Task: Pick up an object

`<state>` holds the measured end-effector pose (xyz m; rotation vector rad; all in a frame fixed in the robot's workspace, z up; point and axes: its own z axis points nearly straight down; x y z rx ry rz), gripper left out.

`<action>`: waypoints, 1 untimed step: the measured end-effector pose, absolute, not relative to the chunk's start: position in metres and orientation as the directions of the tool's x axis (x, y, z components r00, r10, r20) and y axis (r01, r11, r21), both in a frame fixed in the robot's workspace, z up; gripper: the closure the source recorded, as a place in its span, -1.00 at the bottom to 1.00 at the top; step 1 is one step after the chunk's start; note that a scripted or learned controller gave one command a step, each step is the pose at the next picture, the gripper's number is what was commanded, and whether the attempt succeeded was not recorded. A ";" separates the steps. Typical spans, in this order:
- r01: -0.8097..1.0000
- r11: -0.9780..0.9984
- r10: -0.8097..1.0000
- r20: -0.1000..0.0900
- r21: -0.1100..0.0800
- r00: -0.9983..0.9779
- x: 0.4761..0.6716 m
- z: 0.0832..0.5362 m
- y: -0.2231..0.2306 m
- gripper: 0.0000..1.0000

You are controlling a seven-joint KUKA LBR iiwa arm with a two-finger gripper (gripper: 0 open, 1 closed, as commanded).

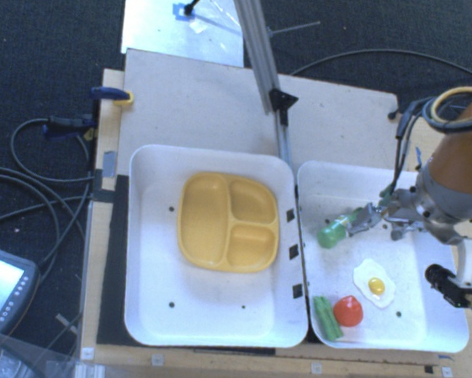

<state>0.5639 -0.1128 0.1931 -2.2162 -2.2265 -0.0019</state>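
Red tomato (347, 310) is lying nearest; farther back, the green bottle (335, 230) is being clamped by the gripper (361, 219), its long axis slanting down-left.

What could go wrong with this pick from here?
1. The gripper meets only the end of the green object, so an off-centre grasp may slip or swing.
2. That object lies near the right bin's left wall; a nudge could wedge it there.
3. The fried egg toy lies just below; a sweep might knock it.
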 end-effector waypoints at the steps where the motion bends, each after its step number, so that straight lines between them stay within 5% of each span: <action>1: 1.000 0.003 1.000 0.001 0.001 -0.003 0.564 0.193 -0.113 -1.00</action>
